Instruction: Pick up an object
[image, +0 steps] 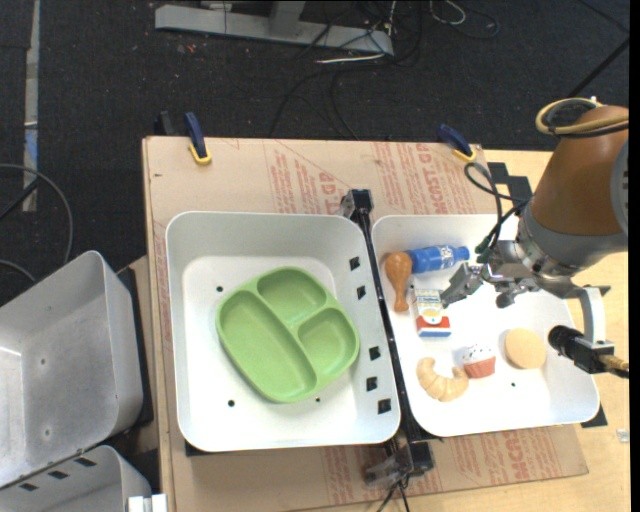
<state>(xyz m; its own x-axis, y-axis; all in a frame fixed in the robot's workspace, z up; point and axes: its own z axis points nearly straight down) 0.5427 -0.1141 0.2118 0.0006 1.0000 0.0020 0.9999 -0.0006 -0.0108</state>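
Note:
The right bin (560, 405) holds several toy foods. A blue bottle (437, 257) lies at its back, with a brown drumstick (400, 276) beside it on the left. A red-and-white carton (432, 309) sits in front of the bottle. Near the front lie a croissant (441, 381), a small cupcake (478, 361) and a round tan bun (524, 349). My gripper (478, 289) hangs over the bin's middle, just right of the carton and behind the cupcake. It is open, with nothing between its fingers.
The left bin (190, 300) holds a green divided plate (288, 333). A black divider (372, 300) with clamps runs between the bins. A grey tub (60, 360) stands off the bench at the left. Cables trail on the floor behind.

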